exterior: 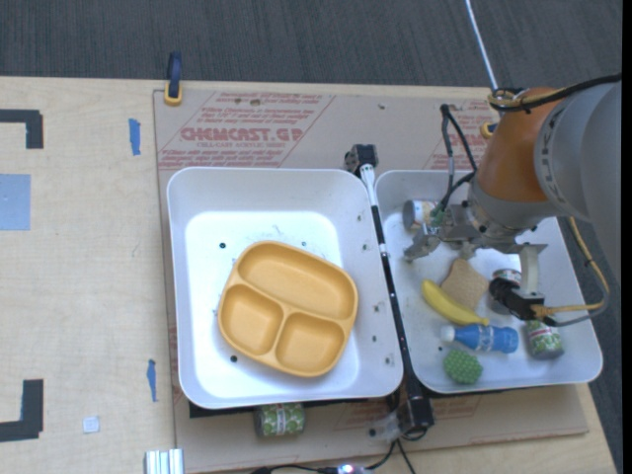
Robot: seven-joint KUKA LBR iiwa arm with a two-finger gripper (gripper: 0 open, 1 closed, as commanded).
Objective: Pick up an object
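Worktop (79, 294): you see two white bins.
Left bin (188, 265): yellow tray (286, 307).
Right bin (578, 358): banana (452, 304) at 6 o'clock under the hand (449, 235).
Hand: low, ready to grab; open or closed, can't tell.

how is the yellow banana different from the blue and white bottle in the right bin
The curved yellow banana is one colour; the small blue plastic bottle is straight, with a white cap end. The banana lies slanted across the right white bin, the bottle nearly level, nearer the front rim. Both lie flat, close together.

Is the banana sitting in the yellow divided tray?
No, the banana lies in the right bin; the yellow tray is in the left bin.
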